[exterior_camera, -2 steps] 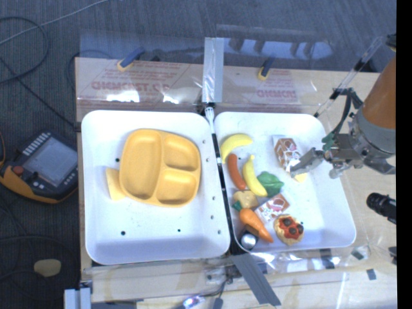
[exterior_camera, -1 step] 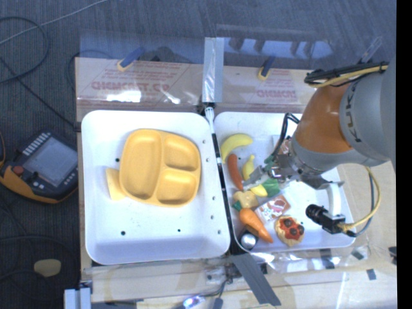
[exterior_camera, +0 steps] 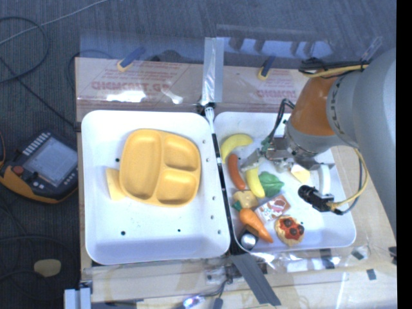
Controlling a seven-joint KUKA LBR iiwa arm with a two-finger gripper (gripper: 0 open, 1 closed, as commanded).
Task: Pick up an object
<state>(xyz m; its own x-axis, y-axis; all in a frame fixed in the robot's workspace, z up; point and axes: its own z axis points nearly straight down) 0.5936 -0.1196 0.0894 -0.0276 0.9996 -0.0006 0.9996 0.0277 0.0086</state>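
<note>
Grey pincer (exterior_camera: 262, 154) over toy food (exterior_camera: 256, 184)

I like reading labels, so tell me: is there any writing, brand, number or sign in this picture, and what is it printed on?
Red printing on the brown cardboard sheet behind the left bin: seen upside down and blurred, not readable.
Red printing on the brown cardboard sheet behind the right bin: likewise blurred, not readable.
Screen of the black and orange handheld controller on the floor: too small to read.
Small white and red packet in the right bin: its print is too small to read.
</note>
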